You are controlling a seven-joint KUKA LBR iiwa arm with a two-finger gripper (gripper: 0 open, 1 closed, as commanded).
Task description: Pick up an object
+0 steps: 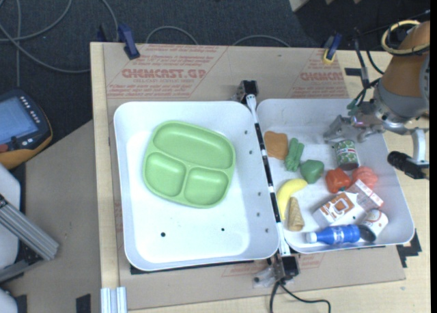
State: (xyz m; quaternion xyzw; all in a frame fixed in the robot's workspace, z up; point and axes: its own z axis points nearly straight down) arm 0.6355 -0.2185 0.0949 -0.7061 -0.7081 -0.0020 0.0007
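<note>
Small can: a green-and-white can (346,154) stood in the right bin (403,203), near its far right side, just under the arm's tool; as the nearest thing, it looked the likeliest target.
Gripper: the gripper (349,127) hung over the right bin's upper part, just above the can; whether it was wide or narrow could not be told, and nothing was seen held in it.
Arm: the arm (404,79) came in from the right, bent down over the bin, probably lining up for a descent.
Close neighbours: a red tomato-like piece (337,180) and an orange-pink piece (367,175) lay just below the can, close enough to crowd a grasp.
Further pieces: a green pepper-like piece (311,169), a green pod (294,154), a brown slice (276,145), a banana (289,192), a small carton (339,208) and a blue bottle (338,236) filled the rest of that bin.
Left bin: the left bin (136,236) held a green divided plate (189,163), well apart from the tool.
</note>
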